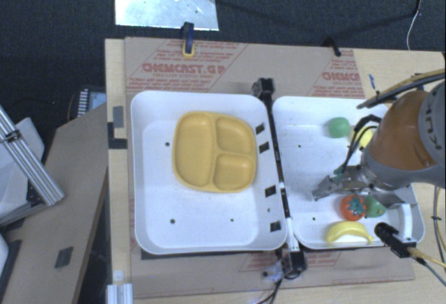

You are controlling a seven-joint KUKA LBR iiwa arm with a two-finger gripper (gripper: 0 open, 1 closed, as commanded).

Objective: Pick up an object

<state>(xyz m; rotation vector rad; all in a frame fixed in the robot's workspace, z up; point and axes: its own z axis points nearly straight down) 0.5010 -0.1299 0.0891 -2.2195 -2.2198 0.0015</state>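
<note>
The right bin (306, 156) holds a green round object (339, 127) near its far side. At its near right corner lie a red tomato-like object (352, 208), a small green item (375, 208) touching it, and a yellow banana (348, 232). My gripper (326, 188) hangs low over the bin floor, just left of the red object and apart from the banana. Nothing shows in its grasp. The grey arm with its orange band (408, 135) covers the bin's right side.
In the left bin (150, 177) a yellow divided plate (213, 151) lies in the middle. A black divider with clips (273, 156) runs between the bins. Cables (362, 132) hang by the arm near the green round object.
</note>
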